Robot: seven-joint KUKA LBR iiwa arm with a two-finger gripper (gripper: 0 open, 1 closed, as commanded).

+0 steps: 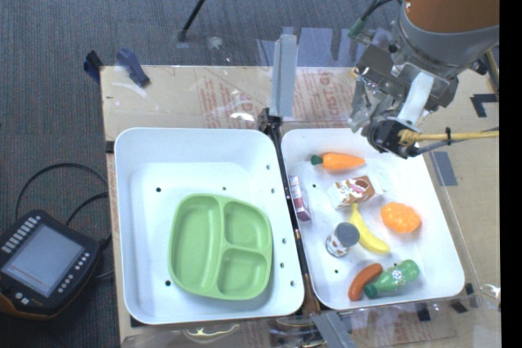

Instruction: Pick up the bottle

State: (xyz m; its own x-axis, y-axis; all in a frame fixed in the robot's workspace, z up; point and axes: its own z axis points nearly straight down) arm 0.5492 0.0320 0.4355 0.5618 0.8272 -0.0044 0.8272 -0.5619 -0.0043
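Looking down on 2 white bins side by side. Picking out the gripper up at the far edge of the right bin, hanging above the rim. Can't tell from this slant whether the pincer is released or clenched, with too much of it lost against the arm's own hardware.

Spotting the green bottle at the opposite end, lying on its side in the near right corner of that same bin, white label facing up, well apart from the gripper. Noting a red-orange sausage-shaped piece pressed right against the bottle's left end.

Running through the neighbours: a toy carrot nearest the gripper, a crumpled snack packet just below it, a banana curving down the middle, an orange round fruit to its right. Seeing what may be a small can, upright and grey-topped, touching the banana's left side. Catching a slim dark-red tube lying along the left wall.

Over in the left bin: 1 green divided plate, 3 compartments, sitting flat.
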